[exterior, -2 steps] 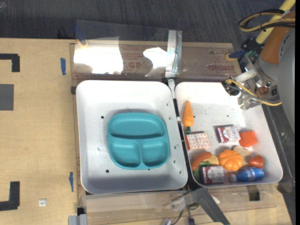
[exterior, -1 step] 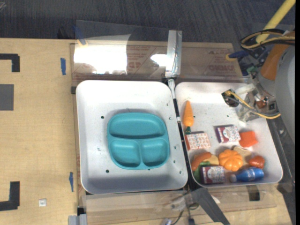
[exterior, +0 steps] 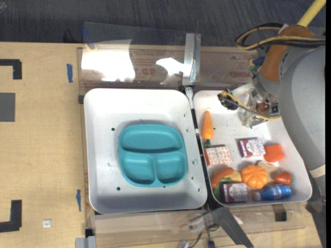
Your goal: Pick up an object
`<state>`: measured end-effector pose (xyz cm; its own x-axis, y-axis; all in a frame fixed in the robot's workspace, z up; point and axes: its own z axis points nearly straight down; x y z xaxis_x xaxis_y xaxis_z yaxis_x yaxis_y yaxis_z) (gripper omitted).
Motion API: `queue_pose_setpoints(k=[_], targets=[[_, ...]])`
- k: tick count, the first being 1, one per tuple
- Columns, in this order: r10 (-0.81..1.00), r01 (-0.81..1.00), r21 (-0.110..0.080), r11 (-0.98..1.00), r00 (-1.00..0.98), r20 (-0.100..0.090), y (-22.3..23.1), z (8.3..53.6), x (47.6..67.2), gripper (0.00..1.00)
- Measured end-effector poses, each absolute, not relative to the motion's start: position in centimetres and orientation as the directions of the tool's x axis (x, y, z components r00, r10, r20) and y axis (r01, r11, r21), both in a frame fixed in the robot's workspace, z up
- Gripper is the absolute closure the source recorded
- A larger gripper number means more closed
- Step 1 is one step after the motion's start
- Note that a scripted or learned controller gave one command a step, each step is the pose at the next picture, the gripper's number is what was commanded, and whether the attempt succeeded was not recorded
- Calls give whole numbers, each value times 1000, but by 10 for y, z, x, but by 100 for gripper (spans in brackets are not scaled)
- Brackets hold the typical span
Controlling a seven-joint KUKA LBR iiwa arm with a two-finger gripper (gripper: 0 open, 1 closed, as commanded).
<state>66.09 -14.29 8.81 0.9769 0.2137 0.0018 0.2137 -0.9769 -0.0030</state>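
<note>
My gripper hangs over the far right part of the right bin, with cables looped around its wrist. Nearest to it lie a maroon packet and an orange-red block, both a little toward the front. An orange carrot rests along the bin's left wall. A pink-and-white packet lies below the carrot. At the front sit a small orange pumpkin, a red tomato, a blue bottle and a dark red-labelled bottle.
The left bin holds a teal divided plate. A clear plastic sheet and a metal bracket stand behind the bins. The grey arm covers the right bin's right side.
</note>
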Motion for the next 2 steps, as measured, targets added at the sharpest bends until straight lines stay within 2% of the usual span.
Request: queue_pose_setpoints(k=[1, 2], targets=[[202, 202, -1, -979, 979, 1, -170, 126, 621, 100], [204, 204, -3, -979, 979, 4, -214, 87, 662, 100]])
